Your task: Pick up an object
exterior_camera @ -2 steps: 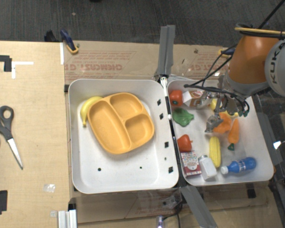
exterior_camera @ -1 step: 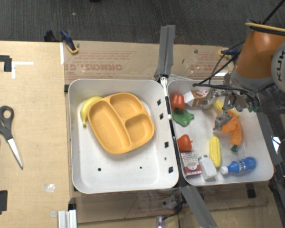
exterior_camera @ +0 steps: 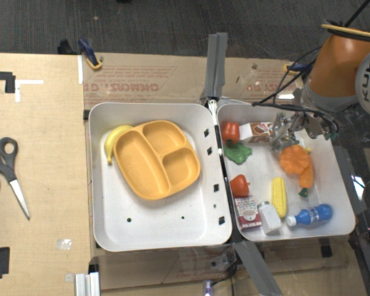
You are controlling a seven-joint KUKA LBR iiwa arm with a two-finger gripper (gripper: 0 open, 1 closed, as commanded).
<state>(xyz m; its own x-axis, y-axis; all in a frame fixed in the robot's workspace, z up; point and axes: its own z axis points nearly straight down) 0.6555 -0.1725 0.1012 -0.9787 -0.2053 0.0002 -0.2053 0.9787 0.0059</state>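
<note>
Gripper (exterior_camera: pixel 283 135), grip state unclear, hovers over a lumpy orange toy (exterior_camera: pixel 297 163) in the right bin (exterior_camera: pixel 340 184).

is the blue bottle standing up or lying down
Lying down: the blue bottle rests on its side in the right bin, white cap pointing left.

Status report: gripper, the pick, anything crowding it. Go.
Gripper low in the right bin, upper part. Nothing seen held; orange toy just below it. Small carton close alongside, corn further down.
</note>
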